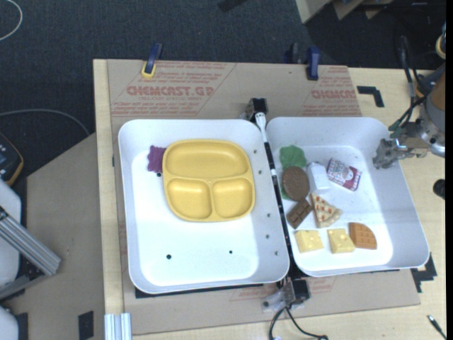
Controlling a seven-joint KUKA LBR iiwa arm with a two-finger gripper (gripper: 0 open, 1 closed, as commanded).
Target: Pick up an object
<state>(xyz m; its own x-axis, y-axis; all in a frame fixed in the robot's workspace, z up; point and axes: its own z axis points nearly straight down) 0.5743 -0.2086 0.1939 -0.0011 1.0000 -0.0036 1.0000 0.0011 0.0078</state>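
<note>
Two shallow white bins sit side by side on the table [212,83], which is covered with a printed cardboard sheet. The left bin [141,261] holds a yellow divided plate [209,179] toward its far half, with a small purple piece [154,159] touching the plate's left edge. The right bin [407,225] carries the pile of small things to pick from: a green piece [291,155] at the far left, a round brown cookie [296,183] just below it, a dark brown bar [300,213], a pizza slice [325,209], two yellow cheese blocks [308,241] near the front edge, an orange waffle [362,236] beside them, and a red and white packet [343,173] lying near the middle. The gripper [386,154] hangs over the right bin's far right edge, well apart from the pile. Nothing sits between its fingers, and from here I cannot tell how far apart they are.
</note>
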